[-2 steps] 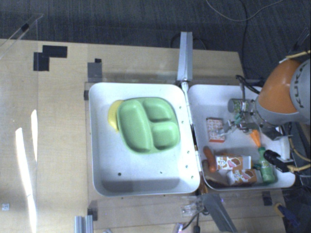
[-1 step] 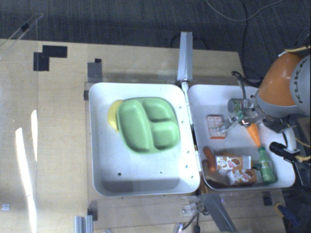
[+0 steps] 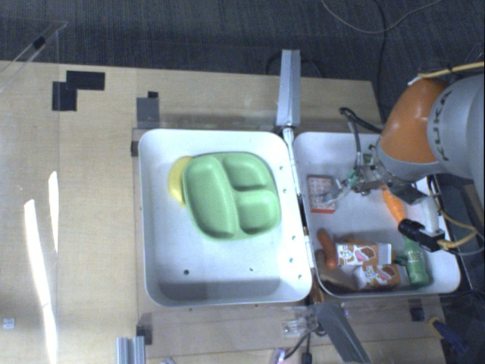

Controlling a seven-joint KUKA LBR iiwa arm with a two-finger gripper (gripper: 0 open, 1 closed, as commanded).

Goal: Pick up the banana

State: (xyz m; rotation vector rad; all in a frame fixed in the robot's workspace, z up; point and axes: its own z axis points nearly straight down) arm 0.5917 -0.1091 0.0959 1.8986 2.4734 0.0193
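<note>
At the near edge of the right bin (image 3: pixel 452 277) lie a brown carton (image 3: pixel 364 255), a sausage-like piece (image 3: pixel 326 249) and a green bottle (image 3: pixel 415 268), with the gripper (image 3: pixel 327 199) low over a small card (image 3: pixel 319 184) farther back; whether its claw is spread or pressed together I cannot tell. The banana (image 3: pixel 176 180) is in the left bin (image 3: pixel 220 283), mostly hidden under the left edge of a green divided tray (image 3: pixel 231 194), well apart from the gripper. The task looks barely begun: the approach is yet to come, and the next move calls for crossing left and reaching the exposed yellow sliver past the tray rim.
</note>
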